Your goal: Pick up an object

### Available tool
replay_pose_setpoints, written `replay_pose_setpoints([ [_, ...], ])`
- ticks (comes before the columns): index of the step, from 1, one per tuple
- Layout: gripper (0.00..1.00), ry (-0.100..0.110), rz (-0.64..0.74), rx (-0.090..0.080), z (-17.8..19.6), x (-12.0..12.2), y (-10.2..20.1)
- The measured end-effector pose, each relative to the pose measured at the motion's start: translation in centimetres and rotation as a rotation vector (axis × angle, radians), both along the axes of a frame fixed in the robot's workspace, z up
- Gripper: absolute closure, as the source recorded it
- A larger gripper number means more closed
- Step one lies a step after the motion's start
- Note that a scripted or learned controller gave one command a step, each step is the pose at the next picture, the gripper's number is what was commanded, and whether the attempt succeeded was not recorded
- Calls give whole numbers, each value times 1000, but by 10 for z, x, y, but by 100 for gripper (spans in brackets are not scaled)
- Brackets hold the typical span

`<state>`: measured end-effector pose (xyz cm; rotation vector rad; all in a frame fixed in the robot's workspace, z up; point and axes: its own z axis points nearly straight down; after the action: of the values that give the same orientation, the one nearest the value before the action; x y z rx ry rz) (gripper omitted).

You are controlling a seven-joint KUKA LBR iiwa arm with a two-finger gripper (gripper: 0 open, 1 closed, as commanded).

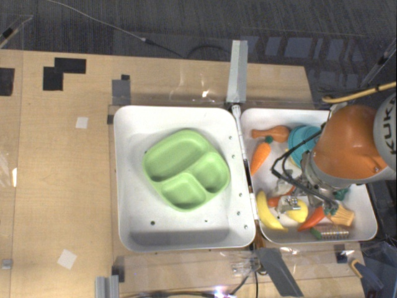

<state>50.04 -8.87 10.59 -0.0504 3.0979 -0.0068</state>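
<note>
**Camera view: arm low over the toy-filled right bin**

You are looking down at two white bins side by side. The left bin (130,166) holds a green divided plate (186,168), lying tilted near its middle. The right bin (367,225) is crowded with toy food: a drumstick (273,131) near the top, an orange carrot (260,154) just below it and beside the inner wall, and a teal dish (304,140) partly hidden under the arm. Lower down you can see a yellow banana (268,211) curving along the left side, a red pepper-like piece (312,218) to its right, and a tan piece (342,215) at the lower right.

The arm's orange band (347,143) fills the right side of that bin, and the gripper (291,200) hangs below it, right over the banana and its neighbours. Cables and the wrist cover the tips, so you cannot tell how they are set, nor whether anything sits between them.
</note>
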Motion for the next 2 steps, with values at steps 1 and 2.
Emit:
replay_pose_setpoints([
  [1, 100, 23, -79, 7, 148, 38, 45],
  [2, 100, 36, 125, 0, 110, 50, -19],
])
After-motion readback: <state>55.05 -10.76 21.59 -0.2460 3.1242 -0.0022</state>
